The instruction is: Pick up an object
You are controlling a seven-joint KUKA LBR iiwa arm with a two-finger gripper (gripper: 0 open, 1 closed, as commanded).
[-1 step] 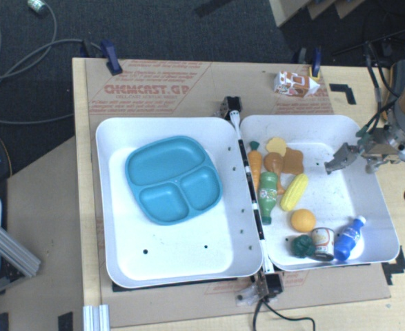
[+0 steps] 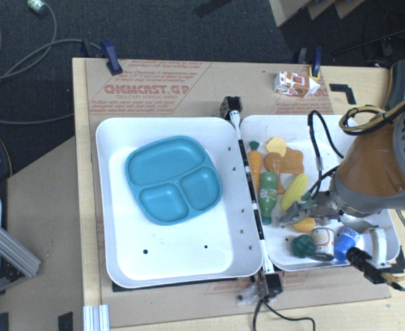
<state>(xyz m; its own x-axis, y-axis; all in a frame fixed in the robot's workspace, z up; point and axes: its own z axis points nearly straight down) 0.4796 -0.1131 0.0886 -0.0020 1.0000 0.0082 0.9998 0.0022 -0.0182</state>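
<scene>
a: where does the gripper [image 2: 300, 211] stand?

b: low in the right bin [image 2: 388, 257], down among the toy food. its fingers are buried in the pile beside a yellow corn cob [image 2: 293, 189], so whether they are spread or closed on anything cannot be told from this view.

a: what is within reach?

b: a green bottle [image 2: 268, 189] leans just left of the corn, a carrot [image 2: 256, 161] lies along the bin's left wall, and an orange piece [image 2: 304, 224] sits right under the wrist. a dark green lump [image 2: 302, 245], a small can [image 2: 321, 238] and a blue item [image 2: 346, 243] crowd the near edge.

a: and the left bin [image 2: 112, 157]?

b: it carries a blue divided tray [image 2: 172, 178], well apart from the arm.

a: how should the grasp go?

b: probably the corn is the target, being closest to the tool. the pieces touch each other, so the program would do well to centre on one body, close firmly, then lift straight up and slowly. a slanted pull could drag the bottle along or knock the corn loose.

a: the main risk?

b: likely a pinch on two things at once, or on a rounded edge that slips.
</scene>
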